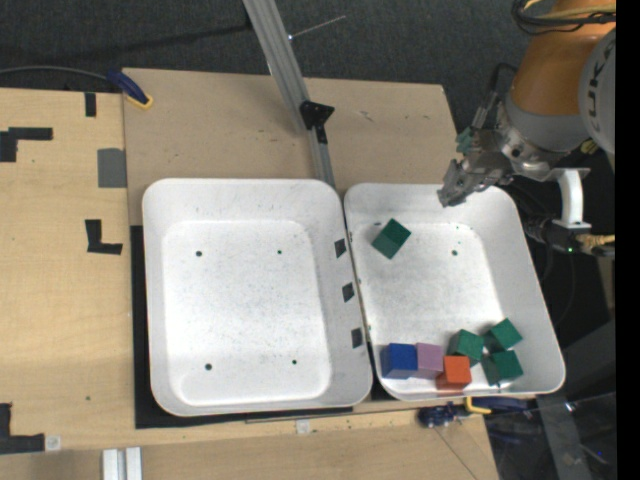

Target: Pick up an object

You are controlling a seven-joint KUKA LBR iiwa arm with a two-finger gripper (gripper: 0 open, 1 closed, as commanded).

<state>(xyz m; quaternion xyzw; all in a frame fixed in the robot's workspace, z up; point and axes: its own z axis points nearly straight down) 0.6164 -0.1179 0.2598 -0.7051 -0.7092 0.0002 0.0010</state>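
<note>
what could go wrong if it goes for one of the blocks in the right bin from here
1. The blue block, purple block, orange block and three green blocks crowd the right bin's near corner, so the gripper could hit neighbours or the wall.
2. The lone green block sits tilted, so a grasp might slip off its edges.
3. The gripper hangs over the bin's far rim and could clip it when descending.
</note>
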